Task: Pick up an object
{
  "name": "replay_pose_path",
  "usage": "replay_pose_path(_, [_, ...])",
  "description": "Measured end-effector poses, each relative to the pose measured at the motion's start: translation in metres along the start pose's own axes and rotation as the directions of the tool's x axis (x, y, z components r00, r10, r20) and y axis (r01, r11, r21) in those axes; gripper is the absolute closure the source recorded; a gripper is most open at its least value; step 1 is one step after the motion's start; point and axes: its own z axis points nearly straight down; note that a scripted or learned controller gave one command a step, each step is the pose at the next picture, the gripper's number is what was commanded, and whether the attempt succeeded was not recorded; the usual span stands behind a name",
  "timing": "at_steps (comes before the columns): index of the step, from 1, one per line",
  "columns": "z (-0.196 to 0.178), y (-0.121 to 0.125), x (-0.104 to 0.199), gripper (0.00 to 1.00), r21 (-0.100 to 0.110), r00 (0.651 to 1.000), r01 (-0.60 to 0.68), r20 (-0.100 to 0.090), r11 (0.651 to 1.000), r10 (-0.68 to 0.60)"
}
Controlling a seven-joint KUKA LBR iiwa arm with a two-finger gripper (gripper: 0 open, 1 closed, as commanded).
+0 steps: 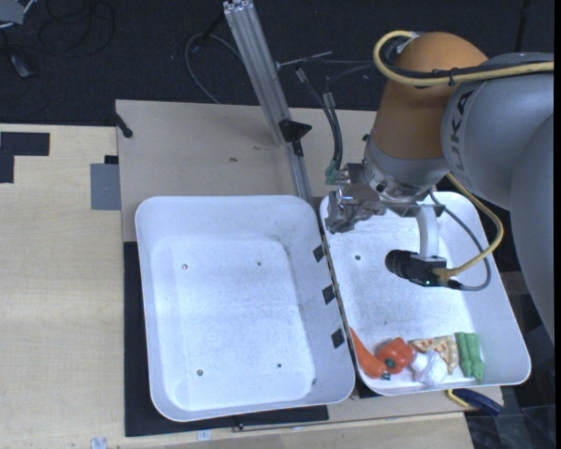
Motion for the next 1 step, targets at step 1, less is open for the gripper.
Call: replay_pose_path(1, [0.011,0.0057,0.0587,1.0,0.001,1.0,0.0,0.0,1.0,0.0])
